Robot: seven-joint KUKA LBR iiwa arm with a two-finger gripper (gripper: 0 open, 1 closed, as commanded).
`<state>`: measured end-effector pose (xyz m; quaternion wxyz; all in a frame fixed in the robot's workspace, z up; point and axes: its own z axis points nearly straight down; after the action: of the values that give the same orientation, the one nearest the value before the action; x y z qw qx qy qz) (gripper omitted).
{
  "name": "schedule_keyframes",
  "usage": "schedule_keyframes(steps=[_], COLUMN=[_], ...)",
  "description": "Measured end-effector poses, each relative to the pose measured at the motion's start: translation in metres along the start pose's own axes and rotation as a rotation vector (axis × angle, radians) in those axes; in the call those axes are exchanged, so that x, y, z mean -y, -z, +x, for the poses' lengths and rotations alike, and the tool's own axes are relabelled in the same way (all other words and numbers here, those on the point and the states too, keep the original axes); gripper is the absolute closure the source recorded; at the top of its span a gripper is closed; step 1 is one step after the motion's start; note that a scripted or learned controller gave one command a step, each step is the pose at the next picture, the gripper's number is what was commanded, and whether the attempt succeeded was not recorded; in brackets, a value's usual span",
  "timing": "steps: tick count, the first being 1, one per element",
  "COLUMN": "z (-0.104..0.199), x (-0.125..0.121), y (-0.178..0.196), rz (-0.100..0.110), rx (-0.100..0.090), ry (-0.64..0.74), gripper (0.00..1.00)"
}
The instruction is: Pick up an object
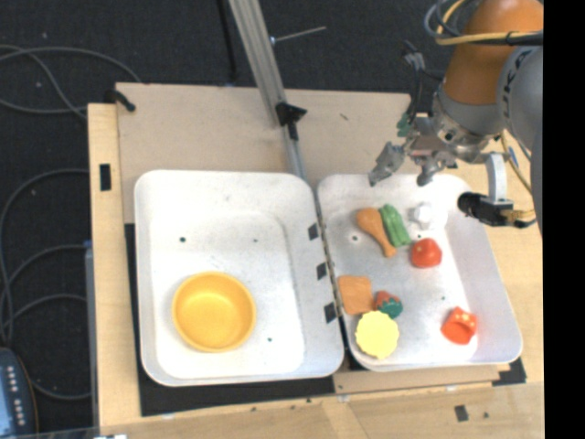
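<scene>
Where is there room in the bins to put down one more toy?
Left bin: all bare except the yellow bowl near its front. Right bin: crowded around the green piece, red tomato and yellow disc; a small bare patch lies between tomato and red pepper.

My bins (164,199) look like smooth matt white plastic; the yellow bowl (214,311) glossy plastic; the bench (201,126) matt board

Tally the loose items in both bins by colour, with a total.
Yellow: 2, a round yellow plastic bowl in the left bin and a pale yellow disc in the right bin.
Red: 2, a round red tomato-like piece and a red chunk.
Orange: 2, an orange drumstick-shaped piece and an orange square block.
Green: 1, a green pod-shaped piece.
White: 1, a small white piece.
Mixed red and green: 1, a small red-and-green piece.
Total: 9
</scene>
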<state>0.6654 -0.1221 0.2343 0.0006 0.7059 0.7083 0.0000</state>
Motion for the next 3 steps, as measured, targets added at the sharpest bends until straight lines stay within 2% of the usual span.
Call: schedule_keyframes(steps=[1, 2, 3], z=[0.0, -0.007, -0.009], x=[0.0, 0.004, 0.004], y=[0.0, -0.062, -0.124], rz=[0.0, 0.006, 0.003], rx=[0.001, 0.002, 0.002], ry=[0.001, -0.004, -0.006], gripper=[0.0, 0.0, 0.0])
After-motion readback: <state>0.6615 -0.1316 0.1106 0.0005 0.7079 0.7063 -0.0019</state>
